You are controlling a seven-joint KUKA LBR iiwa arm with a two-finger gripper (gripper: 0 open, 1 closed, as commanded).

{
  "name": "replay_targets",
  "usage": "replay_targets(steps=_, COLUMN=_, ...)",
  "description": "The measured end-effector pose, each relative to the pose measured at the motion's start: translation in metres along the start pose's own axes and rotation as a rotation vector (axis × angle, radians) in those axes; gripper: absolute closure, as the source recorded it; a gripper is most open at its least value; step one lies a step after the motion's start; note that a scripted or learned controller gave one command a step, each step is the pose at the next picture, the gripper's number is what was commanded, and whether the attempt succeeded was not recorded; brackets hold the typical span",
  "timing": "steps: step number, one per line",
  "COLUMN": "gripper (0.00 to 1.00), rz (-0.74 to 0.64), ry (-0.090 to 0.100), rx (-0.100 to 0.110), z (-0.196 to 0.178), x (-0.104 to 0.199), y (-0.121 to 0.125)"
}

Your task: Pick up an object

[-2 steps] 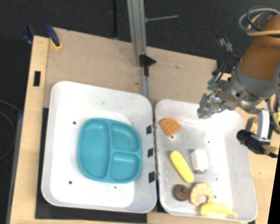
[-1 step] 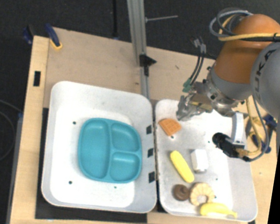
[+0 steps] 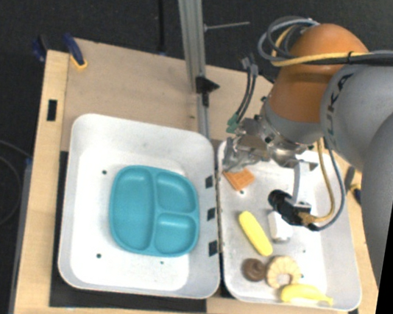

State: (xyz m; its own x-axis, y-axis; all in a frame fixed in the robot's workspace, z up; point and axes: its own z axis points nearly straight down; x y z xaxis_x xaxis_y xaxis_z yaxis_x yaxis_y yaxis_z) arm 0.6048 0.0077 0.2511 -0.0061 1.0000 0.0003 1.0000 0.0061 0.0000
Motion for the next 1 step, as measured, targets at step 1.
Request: replay_targets(steps=1, gripper=1.00, rz=-0.001, ry=0.000, rx=-0.002, z=-0.0004, x=0.0546, y=0.0002)
